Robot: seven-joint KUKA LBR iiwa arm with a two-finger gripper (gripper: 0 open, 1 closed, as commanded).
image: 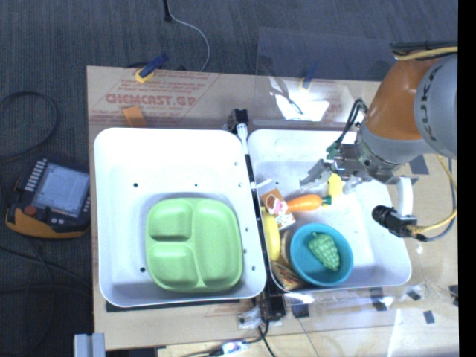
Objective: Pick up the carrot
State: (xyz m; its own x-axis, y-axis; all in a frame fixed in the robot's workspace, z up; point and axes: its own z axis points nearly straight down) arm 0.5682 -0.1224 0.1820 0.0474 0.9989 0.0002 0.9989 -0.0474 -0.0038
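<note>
Camera view: gripper (332, 175) spread wide just above the carrot (304, 203), which lies ungrasped; closing and lifting remain.

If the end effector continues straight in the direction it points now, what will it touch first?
Most likely the carrot. The end effector hangs over the right bin, pointing down and toward the view's left, and the carrot lies just beyond its tip. Height is hard to judge from this slanted view, so it could pass slightly beside it.
</note>
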